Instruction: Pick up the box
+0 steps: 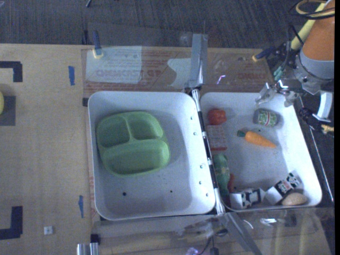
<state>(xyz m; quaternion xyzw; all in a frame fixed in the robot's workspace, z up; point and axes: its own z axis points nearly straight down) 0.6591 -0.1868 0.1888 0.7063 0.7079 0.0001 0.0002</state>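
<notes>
Claw: hanging over the right bin at its 1 o'clock corner, fingers spreading apart and gripping nothing, grey arm with orange band reaching in from 2 o'clock.

Box: pale, flat, with reddish print, lying against the right bin's 9 o'clock wall, well apart from the claw; whether it is lying flat or leaning cannot be told.

Tomato: sitting just at 12 o'clock of the box.

Can: lying just below the claw, at its 6 o'clock.

Carrot: lying mid-bin, at 7 o'clock of the can.

Green item: lying at 6 o'clock of the box, identity unclear.

Two black-and-white cartons: resting along the 6 o'clock wall, a tan lump sitting beside the right one.

Left bin: carrying a green divided plate toward its 10 o'clock side.

Tabletop: bearing both bins side by side.
</notes>
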